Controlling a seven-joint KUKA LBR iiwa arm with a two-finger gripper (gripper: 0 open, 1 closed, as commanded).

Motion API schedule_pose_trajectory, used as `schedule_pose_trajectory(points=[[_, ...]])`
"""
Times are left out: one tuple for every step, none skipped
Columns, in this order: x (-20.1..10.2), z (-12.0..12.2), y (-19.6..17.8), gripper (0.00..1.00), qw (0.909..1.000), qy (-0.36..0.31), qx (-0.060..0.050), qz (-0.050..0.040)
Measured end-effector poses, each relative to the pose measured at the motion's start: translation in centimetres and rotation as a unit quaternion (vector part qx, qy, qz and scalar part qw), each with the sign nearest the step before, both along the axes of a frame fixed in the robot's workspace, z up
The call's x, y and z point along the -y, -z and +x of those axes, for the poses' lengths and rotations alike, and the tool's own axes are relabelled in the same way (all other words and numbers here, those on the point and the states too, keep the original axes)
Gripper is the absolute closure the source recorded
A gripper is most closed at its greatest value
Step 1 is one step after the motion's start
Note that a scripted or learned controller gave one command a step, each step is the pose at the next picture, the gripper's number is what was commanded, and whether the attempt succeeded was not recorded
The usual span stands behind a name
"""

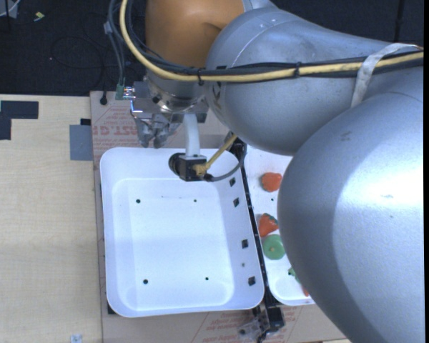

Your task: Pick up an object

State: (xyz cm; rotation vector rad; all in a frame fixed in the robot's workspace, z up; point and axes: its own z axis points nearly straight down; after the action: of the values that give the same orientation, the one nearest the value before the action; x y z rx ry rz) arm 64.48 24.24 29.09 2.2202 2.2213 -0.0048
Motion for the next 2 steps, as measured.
schedule_pose_trajectory(points=[[-0.1, -1.7, -16.8, 1.0, 1.0, -0.001, 0.008, 0.0042], [-0.2, -0.1, -13.3, 1.0, 1.0, 0.0, -0.003, -0.0002]])
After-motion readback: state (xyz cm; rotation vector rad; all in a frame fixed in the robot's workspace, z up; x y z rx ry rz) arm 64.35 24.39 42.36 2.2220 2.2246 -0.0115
